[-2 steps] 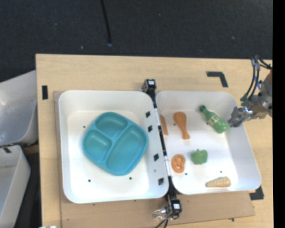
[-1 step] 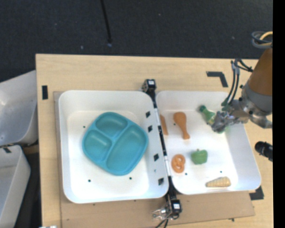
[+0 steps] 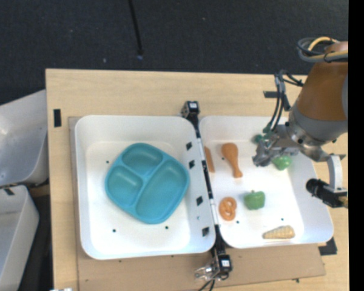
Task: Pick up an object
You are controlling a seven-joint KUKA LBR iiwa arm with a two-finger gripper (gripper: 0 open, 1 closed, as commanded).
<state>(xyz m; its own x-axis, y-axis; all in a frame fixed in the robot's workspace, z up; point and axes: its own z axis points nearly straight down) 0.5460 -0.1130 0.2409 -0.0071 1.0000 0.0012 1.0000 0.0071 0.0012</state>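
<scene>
My gripper [image 3: 266,151] hangs over the upper right part of the right bin [image 3: 315,223], below the grey arm with its orange band. A small green object [image 3: 283,161] lies right beside it, partly hidden under the wrist; I cannot tell whether they touch. A tan toy drumstick [image 3: 232,158] lies just left of the gripper. A green toy pepper [image 3: 254,199] and an orange pretzel [image 3: 227,208] sit lower in the bin. Near the front edge lies a beige cone [image 3: 278,233].
The left bin [image 3: 88,235] holds a blue divided plate [image 3: 147,182]. A thin orange strip [image 3: 209,160] lies against the divider between the bins. White containers [image 3: 12,144] stand off the bench at the far left.
</scene>
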